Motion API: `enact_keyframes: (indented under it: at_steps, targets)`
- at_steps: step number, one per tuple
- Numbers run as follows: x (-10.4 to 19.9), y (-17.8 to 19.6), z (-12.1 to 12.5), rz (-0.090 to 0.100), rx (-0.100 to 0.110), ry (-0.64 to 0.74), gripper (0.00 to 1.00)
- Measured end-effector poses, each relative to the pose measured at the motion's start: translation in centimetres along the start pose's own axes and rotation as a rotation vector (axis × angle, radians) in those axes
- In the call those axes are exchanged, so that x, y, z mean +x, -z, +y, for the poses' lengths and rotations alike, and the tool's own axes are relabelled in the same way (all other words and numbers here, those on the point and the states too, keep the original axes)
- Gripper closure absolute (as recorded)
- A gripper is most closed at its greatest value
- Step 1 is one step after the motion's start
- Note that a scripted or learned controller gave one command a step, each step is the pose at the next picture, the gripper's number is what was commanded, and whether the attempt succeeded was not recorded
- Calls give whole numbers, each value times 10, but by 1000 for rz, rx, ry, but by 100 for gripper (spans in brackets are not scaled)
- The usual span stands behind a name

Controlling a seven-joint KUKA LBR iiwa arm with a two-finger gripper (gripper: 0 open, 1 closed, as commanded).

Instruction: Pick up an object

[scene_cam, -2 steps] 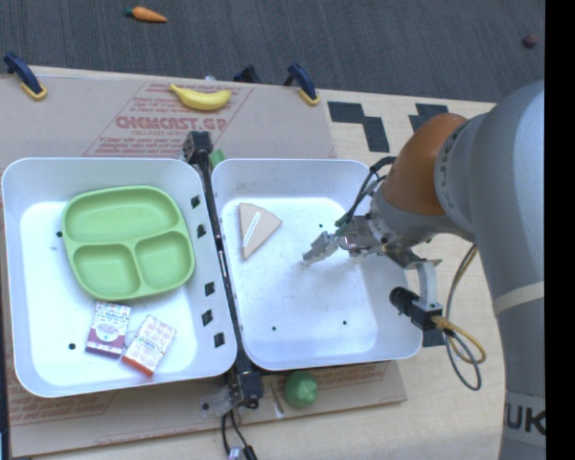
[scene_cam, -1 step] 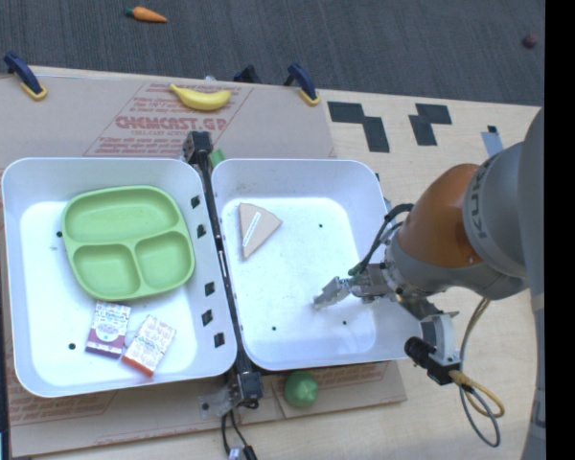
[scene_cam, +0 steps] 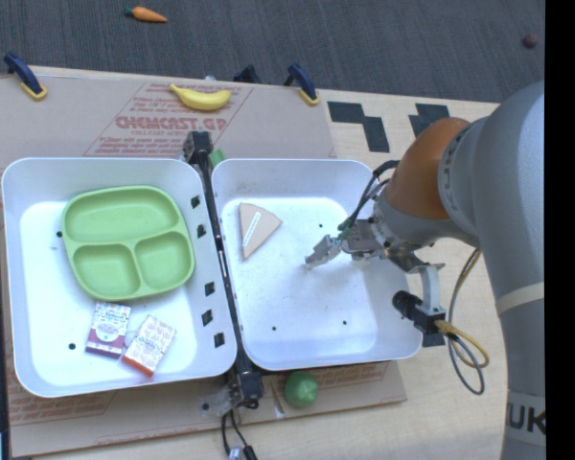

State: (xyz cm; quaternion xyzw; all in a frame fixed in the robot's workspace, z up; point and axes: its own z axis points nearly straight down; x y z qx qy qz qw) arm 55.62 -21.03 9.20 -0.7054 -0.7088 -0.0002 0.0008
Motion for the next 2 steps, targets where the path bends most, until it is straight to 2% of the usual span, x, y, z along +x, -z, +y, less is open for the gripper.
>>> enact_keyframes:
  at_steps: [1, 2]
  targets:
    - [-1, 0, -80, -1, 3, 2, 0]
    - [0, 11, -21, 0, 0, 0, 0]
